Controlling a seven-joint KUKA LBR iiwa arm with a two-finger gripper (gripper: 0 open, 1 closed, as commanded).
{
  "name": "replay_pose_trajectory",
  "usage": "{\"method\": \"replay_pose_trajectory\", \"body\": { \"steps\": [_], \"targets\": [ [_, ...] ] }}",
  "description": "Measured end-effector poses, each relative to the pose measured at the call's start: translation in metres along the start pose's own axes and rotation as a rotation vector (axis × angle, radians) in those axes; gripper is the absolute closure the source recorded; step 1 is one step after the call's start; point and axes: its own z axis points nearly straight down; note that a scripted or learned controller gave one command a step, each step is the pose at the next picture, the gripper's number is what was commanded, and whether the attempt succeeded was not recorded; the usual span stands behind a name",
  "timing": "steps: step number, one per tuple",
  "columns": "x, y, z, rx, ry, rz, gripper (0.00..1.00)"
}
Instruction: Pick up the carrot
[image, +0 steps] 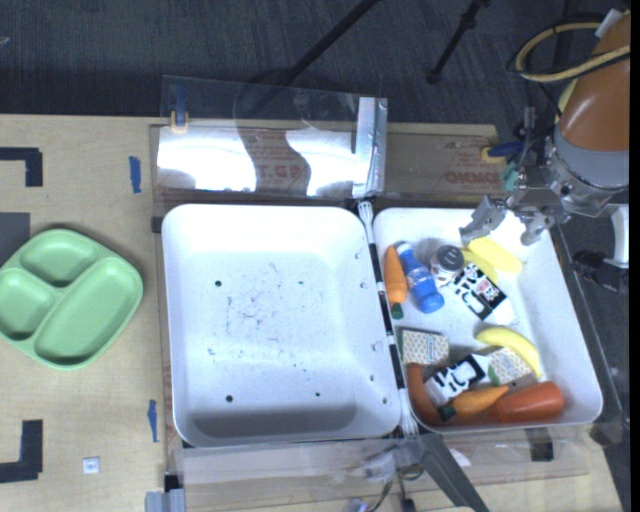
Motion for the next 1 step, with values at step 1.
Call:
{"method": "replay_pose_trajectory", "body": {
  "steps": [1],
  "targets": [
    [-0.0515, 0.0526, -0.0690, -0.005, -0.002, -0.093, 0.00]
  ]
}}
